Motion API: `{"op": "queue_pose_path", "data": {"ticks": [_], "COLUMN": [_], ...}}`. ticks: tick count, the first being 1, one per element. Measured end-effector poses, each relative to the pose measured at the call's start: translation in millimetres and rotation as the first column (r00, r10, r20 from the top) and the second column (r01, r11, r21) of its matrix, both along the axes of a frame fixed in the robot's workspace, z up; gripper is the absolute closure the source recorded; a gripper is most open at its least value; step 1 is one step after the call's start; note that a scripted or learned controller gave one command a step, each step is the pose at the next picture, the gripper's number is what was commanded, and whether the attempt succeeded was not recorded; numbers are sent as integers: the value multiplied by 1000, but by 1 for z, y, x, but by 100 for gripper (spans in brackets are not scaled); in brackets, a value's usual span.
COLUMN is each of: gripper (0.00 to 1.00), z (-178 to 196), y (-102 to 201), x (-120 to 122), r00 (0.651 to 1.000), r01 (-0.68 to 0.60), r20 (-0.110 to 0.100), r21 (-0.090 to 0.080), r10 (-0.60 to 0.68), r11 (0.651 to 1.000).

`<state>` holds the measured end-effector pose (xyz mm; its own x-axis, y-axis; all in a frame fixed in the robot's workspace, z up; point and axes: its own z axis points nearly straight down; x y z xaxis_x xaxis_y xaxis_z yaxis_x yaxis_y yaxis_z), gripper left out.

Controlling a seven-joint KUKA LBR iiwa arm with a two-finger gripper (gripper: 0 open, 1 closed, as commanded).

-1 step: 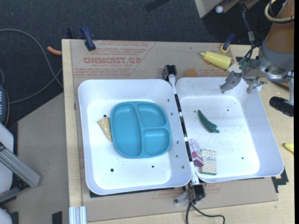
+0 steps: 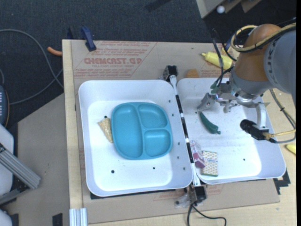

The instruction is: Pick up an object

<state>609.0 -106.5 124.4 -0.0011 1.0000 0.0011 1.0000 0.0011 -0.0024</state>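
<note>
- Camera view: the gripper [image 2: 215,107] hangs over the back part of the right bin [image 2: 268,171], on the arm that comes in from the right
- Its jaws look spread, with nothing between them, so no object is held yet
- The nearest candidate is a dark green curved piece [image 2: 209,123] lying on the right bin's floor, just in front of the gripper and a little to its left; it seems apart from the fingertips, though the slant of the view makes the height gap hard to judge
- Further forward in the same bin, near the dividing wall, lies a patterned packet [image 2: 209,162] with a pink piece [image 2: 197,157] touching its left edge
- The left bin [image 2: 94,173] holds a blue divided plate [image 2: 141,130] with a tan scrap [image 2: 106,127] tucked against its left rim; both are well apart from the gripper
- Judged step: the approach, with the grasp itself not yet made
- The next move probably calls for shifting forward until the green piece sits between the open jaws, turning the wrist so they cross its narrow width, then descending to the floor and closing
- The piece is thin and lies flat, so a stop too high would likely close on air
</note>
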Motion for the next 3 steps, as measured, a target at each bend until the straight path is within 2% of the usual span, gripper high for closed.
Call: {"op": "queue_pose_path", "data": {"ticks": [1,2,3], "gripper": [0,100,100], "z": [-40,-30,61], "y": [5,6,69], "x": [-26,-26,1], "r00": [1000,1000,1000], "r01": [2,2,0], "r20": [0,3,4], "r21": [0,0,0], "r10": [-2,-2,0], "r11": [1000,1000,1000]}}
